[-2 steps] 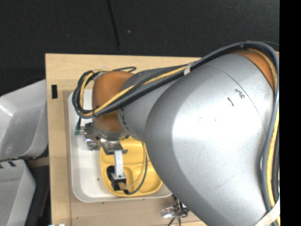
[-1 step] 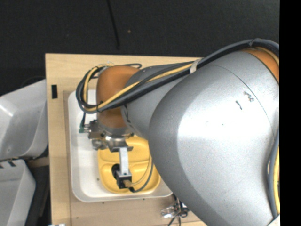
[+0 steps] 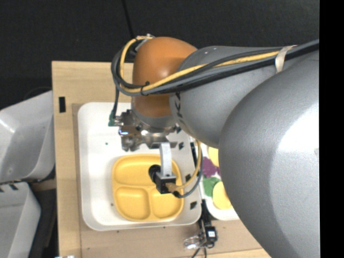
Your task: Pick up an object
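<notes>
A yellow plate [image 3: 134,195] with three compartments lies in the left white bin [image 3: 94,160], toward its front right. My gripper [image 3: 144,140] hangs just above the plate's far edge, under the orange wrist band. The wrist hides the gripper's tips, and I see nothing held in it. The back part of the plate is covered by the gripper.
The arm's grey body covers most of the right bin [image 3: 228,214]. A purple thing [image 3: 209,167] and a yellow-green thing [image 3: 216,190] show at that bin's left side. The wooden bench [image 3: 67,85] runs round the bins, with pale covers to the left.
</notes>
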